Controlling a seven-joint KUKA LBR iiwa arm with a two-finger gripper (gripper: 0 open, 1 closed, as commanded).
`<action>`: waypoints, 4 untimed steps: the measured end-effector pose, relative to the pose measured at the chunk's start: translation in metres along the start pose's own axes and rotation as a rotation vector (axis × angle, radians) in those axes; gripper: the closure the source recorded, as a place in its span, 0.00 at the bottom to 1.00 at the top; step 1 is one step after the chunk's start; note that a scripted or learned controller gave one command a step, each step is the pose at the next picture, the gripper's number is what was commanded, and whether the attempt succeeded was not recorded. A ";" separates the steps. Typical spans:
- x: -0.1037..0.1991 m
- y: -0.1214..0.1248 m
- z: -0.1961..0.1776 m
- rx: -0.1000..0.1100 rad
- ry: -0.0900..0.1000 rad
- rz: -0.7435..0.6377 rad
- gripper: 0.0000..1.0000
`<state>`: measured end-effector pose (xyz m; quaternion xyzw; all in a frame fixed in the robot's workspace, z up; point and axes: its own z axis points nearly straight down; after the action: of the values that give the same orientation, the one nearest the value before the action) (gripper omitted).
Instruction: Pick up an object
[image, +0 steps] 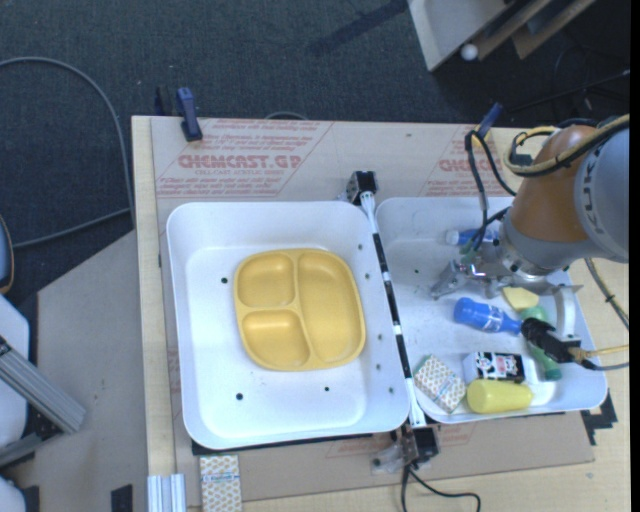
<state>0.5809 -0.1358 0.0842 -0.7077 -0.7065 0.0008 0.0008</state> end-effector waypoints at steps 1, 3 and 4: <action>-0.001 -0.031 0.000 0.000 0.001 -0.001 0.00; -0.067 -0.016 -0.001 -0.003 -0.002 -0.001 0.00; -0.068 -0.075 0.000 -0.003 0.000 -0.001 0.00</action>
<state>0.5052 -0.2032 0.0845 -0.7075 -0.7067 -0.0001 -0.0001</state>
